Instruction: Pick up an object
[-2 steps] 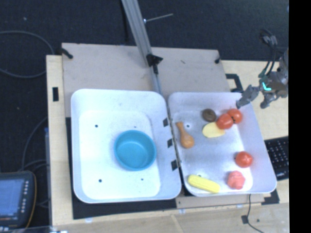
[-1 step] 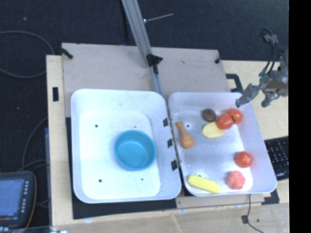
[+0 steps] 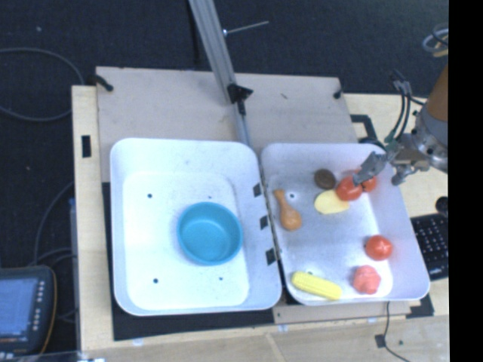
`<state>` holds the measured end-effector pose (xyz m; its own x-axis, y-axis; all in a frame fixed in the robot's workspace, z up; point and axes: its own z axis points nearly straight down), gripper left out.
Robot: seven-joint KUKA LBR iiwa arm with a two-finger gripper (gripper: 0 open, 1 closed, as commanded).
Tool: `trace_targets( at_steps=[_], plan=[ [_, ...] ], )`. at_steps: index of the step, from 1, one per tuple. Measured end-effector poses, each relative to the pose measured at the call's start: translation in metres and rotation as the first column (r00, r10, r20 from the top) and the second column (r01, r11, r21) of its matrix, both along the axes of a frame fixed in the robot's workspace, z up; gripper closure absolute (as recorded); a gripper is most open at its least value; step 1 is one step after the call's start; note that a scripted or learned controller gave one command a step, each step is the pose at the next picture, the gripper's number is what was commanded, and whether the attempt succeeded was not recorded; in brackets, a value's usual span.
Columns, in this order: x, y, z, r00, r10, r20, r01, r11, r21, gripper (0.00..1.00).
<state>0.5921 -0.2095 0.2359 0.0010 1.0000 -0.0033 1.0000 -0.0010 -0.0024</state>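
You're looking at a robotics lab bench; a wooden bench (image 3: 189,104) bearing two white bins (image 3: 128,164), an aluminium mast (image 3: 211,36), loose cables (image 3: 45,59), a teach pendant (image 3: 23,308) and keyboard (image 3: 432,243) show it.

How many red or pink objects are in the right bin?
3: a red one by the gripper, a red one at the right side, a pink one near the front.
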Motion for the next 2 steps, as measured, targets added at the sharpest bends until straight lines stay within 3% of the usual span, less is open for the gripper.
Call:
trace_targets(
  at_steps=[2],
  plan=[
    [0.004,-0.003,-0.109,1.000,-0.001,-0.002,0.001,1.000,0.000,0.00]
  ],
)
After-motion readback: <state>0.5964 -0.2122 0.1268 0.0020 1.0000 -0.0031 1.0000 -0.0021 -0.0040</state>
